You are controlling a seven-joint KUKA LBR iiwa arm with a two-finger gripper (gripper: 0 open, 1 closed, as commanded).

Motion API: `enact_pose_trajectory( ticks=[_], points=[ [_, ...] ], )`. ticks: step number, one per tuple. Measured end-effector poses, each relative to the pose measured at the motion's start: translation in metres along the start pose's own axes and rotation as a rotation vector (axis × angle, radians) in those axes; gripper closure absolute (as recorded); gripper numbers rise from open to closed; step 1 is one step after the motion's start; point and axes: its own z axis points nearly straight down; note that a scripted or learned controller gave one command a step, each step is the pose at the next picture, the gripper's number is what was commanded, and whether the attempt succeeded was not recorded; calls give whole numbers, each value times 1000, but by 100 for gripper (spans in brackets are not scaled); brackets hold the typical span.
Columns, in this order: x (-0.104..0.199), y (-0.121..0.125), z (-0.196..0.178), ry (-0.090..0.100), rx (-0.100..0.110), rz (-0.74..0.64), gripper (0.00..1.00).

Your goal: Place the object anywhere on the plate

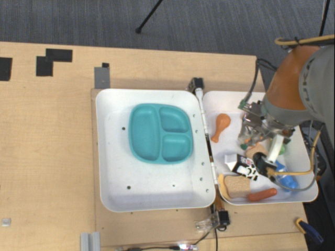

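1. Grey KUKA arm w/ orange band (288, 80) comes in from the right, wrist hanging over the right shallow white bin (309, 192).
2. Two-finger gripper (251, 137) sits low over the upper-middle of that bin, amid metal parts and cabling – can't tell how wide it stands, or whether anything sits in it; too cluttered to read.
3. Teal plastic plate w/ three compartments (159, 133) lies flat in the left shallow white bin (118, 192), roughly centred, slightly toward the far side. One big compartment on the left, two smaller ones on the right.
4. Candidate objs are all in the right bin, none on the plate:
 - orange drumstick-shaped toy (220, 125) – near the bin's left wall, just left of the gripper, apart from it.
 - tan slice-of-bread toy (237, 186) – near front-left corner.
 - red-orange sausage-shaped toy (262, 194) – just right of the bread, along the front wall.
 - black-and-white patterned item (246, 168) – between the drumstick and the bread.
 - blue item (288, 181) – front right, partly under the arm's hardware; shape unclear.
5. Bins sit side by side on the light wooden bench (47, 156), touching along a shared edge w/ a black clamp (197, 82) at the far end.
6. Dark grey carpet (78, 9) beyond the bench.
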Motion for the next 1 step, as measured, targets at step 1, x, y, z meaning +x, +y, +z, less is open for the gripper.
enact_pose_trajectory(
  ticks=[1],
  points=[
    [68, -12, -23, 1, 2, 221, 100]
  ],
)
